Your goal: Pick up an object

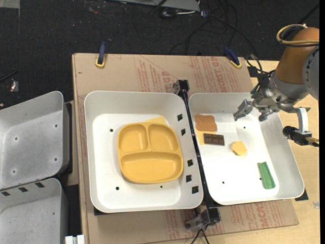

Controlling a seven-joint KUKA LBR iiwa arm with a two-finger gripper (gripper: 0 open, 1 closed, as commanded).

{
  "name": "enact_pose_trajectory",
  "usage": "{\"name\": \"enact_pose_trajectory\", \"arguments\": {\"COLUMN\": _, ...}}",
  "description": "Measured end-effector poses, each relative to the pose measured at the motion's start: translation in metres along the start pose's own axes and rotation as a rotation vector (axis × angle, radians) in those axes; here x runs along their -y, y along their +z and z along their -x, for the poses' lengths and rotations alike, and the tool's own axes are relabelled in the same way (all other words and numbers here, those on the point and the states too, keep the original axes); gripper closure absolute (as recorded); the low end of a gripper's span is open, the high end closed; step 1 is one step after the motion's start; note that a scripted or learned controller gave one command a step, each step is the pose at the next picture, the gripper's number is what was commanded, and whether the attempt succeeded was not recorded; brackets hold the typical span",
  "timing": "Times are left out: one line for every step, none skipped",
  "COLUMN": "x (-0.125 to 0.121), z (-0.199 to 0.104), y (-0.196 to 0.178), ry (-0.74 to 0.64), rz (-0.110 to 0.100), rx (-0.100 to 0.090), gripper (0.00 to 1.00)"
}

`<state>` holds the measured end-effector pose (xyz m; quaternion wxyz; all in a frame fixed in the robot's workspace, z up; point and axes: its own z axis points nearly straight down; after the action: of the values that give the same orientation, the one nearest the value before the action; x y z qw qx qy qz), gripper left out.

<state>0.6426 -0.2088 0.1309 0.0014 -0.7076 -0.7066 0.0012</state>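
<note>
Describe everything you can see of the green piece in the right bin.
The green piece is a flat, elongated bar, bright green, plastic-looking, with no markings I can make out. It lies flat on the floor of the right bin, near the front right corner, angled slightly off the side wall. Nothing touches it: the yellow round piece sits apart to its upper left.

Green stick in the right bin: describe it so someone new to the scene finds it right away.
Look at the right-hand shallow white bin, the one without the yellow divided plate. The flat green rectangular stick lies in its near right corner, apart from the other pieces. It is the only green, long thin item there; the tan toast-like square, dark brown bar and small yellow lump sit further left.
</note>
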Motion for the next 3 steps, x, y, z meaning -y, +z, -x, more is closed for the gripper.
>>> {"name": "enact_pose_trajectory", "arguments": {"x": -0.002, "z": 0.000, "y": -0.014, "ry": -0.002, "rz": 0.007, "rx": 0.002, "gripper": 1.00}}
{"name": "enact_pose_trajectory", "arguments": {"x": -0.013, "z": 0.001, "y": -0.073, "ry": -0.004, "rz": 0.012, "rx": 0.003, "gripper": 1.00}}
{"name": "enact_pose_trajectory", "arguments": {"x": -0.014, "z": 0.001, "y": -0.122, "ry": -0.004, "rz": 0.011, "rx": 0.003, "gripper": 1.00}}
